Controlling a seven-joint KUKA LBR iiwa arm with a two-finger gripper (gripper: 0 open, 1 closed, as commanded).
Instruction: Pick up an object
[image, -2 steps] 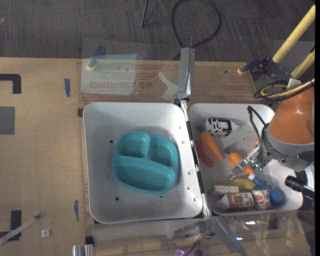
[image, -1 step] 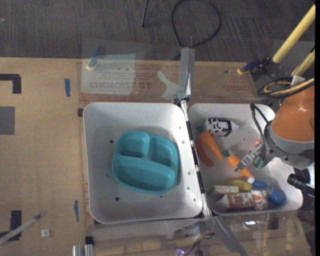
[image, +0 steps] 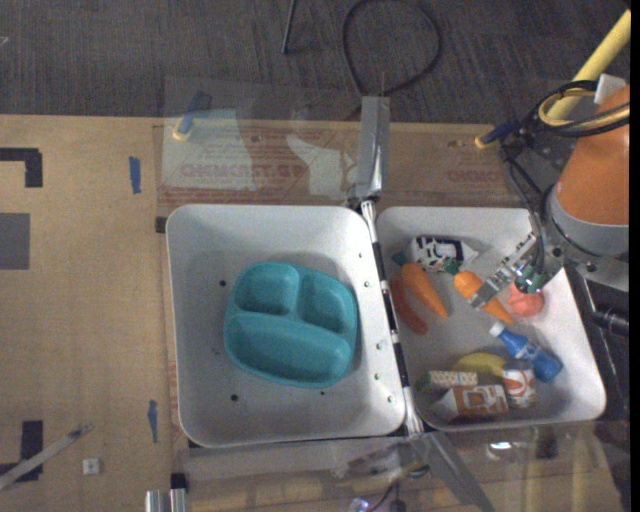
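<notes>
White plastic forms both shallow bins: the left bin (image: 195, 300) holds a teal divided plate (image: 290, 322), and the right bin (image: 585, 370) holds the toys. Reaching in from the right, the gripper (image: 512, 278) hangs low over the right bin's upper half, between an orange carrot-like piece (image: 478, 293) and a pink-red round fruit (image: 527, 301); whether its jaws are spread or pinching anything cannot be told. Nearby lie a black-and-white cow toy (image: 437, 253), a carrot (image: 424, 291), a blue bottle (image: 527, 354), a yellow banana (image: 480, 363) and an orange-and-white carton (image: 478, 399).
</notes>
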